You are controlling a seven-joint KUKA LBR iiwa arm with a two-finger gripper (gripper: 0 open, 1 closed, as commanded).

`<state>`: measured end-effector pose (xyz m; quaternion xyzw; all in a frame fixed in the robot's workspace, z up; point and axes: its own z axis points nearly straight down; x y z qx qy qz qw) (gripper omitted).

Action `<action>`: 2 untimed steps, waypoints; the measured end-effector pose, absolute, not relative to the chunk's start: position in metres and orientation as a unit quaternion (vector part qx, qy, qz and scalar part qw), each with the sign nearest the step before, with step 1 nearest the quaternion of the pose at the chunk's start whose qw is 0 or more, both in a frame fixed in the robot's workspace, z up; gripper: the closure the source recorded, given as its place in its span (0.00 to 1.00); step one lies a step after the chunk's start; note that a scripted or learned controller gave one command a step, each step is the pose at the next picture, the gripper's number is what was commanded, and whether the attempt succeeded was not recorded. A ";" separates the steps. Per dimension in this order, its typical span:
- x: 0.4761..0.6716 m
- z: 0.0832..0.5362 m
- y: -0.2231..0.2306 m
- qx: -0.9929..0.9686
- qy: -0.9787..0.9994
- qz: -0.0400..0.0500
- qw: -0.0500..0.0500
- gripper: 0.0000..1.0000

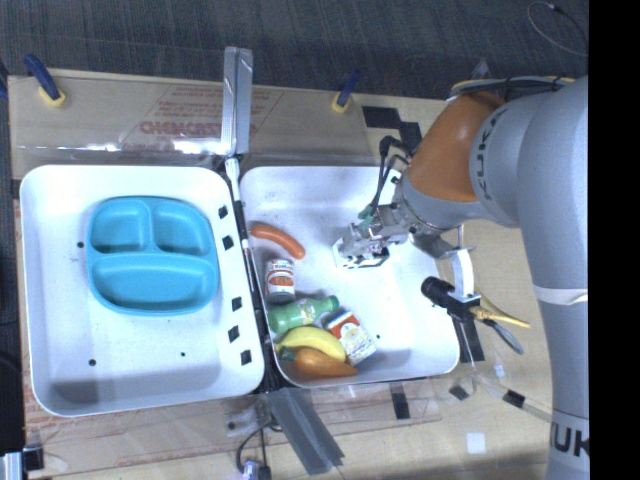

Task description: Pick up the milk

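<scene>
claw: mine, low over bare white floor in the far-middle part of the right bin
claw state: can't tell from this angle whether it's spread or pressed together
my arm: comes in from the view's right, across that bin's right wall
milk: small red-and-white carton, lying tilted near the right bin's front edge, apart from my claw
milk neighbours: green bottle just to its left, banana touching its lower-left side
below the banana: orange fruit against the front wall
can: red label, near the bin's left wall, just above the bottle
sausage: beyond the can, same side
left bin: holds a blue divided plate
counter: carries both bins, side by side
</scene>
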<state>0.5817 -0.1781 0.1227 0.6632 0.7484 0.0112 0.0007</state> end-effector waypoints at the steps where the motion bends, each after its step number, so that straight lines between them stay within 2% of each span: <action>1: 0.542 0.203 -0.131 0.667 0.745 -0.001 -0.003 1.00; 2: 0.612 0.212 -0.097 0.601 0.799 -0.001 -0.002 1.00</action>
